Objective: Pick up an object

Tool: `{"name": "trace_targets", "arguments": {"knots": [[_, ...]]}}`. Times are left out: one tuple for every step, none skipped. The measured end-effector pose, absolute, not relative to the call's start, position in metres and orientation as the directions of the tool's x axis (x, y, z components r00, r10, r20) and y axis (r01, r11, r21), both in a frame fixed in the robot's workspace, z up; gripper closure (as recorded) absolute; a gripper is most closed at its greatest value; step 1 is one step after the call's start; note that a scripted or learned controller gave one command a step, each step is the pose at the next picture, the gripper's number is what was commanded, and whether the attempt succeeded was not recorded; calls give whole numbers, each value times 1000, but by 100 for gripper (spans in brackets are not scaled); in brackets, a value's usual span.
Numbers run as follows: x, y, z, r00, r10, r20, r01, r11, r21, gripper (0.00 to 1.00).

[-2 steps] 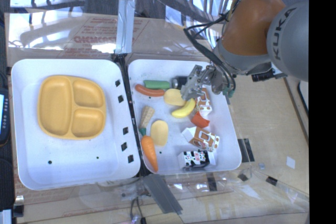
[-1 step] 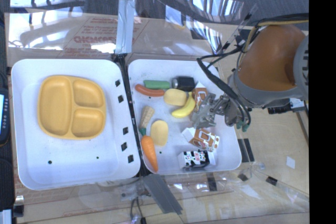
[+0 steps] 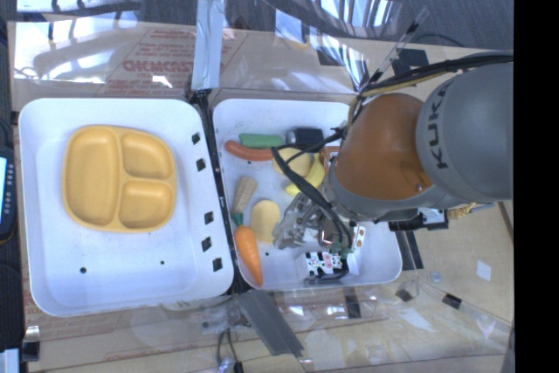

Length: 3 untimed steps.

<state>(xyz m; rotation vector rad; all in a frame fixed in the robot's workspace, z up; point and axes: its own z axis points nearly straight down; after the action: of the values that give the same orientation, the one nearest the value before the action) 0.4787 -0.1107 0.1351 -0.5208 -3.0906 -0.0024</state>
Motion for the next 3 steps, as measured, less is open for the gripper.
{"name": "trace_targets", "arguments": {"knots": [[516,-101,111,-799,601,0,601,799,-1,100],[562,-94,91,-605,796,1,796,605,-1,100],[510,-17,195,-501,865,-1,865,501,7,100]]}}
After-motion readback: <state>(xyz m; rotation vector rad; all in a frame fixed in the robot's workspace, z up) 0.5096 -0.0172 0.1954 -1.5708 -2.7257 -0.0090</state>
